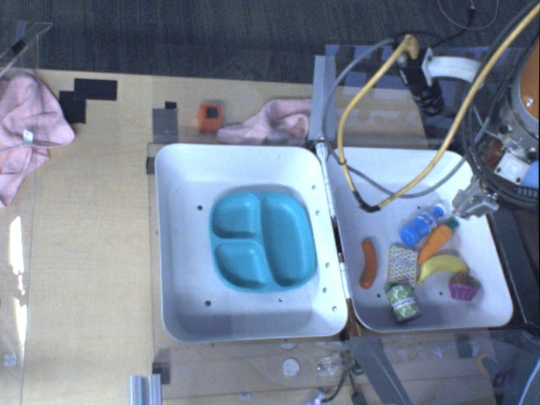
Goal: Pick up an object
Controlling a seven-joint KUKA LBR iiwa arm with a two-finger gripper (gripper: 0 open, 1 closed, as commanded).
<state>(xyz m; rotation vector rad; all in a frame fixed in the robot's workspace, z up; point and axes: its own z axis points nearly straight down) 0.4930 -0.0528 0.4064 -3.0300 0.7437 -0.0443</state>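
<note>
The right bin (498, 310) holds several small objects. A brown sausage (368, 263) lies at its left, a blue bottle (421, 224) and an orange carrot (435, 241) near the middle, and a yellow banana (442, 266) below them. A purple cup (463, 288), a green can (404, 302) and a patterned square (402, 263) sit toward the front. My gripper (475, 202) hangs at the bin's right edge, just up and right of the bottle and carrot, with nothing seen in it.
The left bin (181, 310) contains a blue divided plate (262, 239). Yellow and grey cables (384, 194) loop over the back of the right bin. A pink cloth (268, 123) and an orange block (209, 116) lie behind the bins.
</note>
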